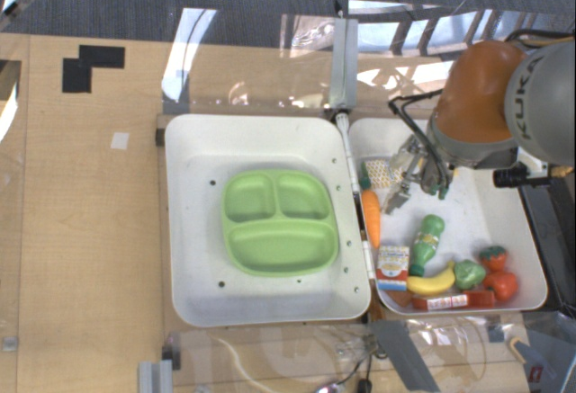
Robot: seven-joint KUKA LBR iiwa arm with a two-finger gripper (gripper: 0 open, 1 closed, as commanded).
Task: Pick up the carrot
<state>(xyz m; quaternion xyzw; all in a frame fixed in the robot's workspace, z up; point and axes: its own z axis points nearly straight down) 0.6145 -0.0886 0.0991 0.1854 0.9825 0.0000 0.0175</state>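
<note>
1. Nearest my camera, along the near edge of the right bin (537, 288), I see a crowded row: a small juice carton (392, 262), a banana (431, 282), a red bar (448, 300), a green vegetable (469, 273) and two red fruits (498, 272).
2. Going left to right from the start: the left bin (193, 229) holds a green divided plate (280, 222), lying flat in its middle, well apart from my target.
3. The carrot (370, 217) lies in the right bin, pressed along its left wall just beside the divider, lengthwise from far to near. I judge that wall will crowd one finger on the way down.
4. The gripper (407, 177) hovers just right of and beyond the carrot, its fingers apart and clamped on nothing, tilted toward the carrot's far end.
5. A patterned packet (378, 174) sits by the gripper; a green bottle (427, 244) stands right of the carrot, near enough to get knocked.
</note>
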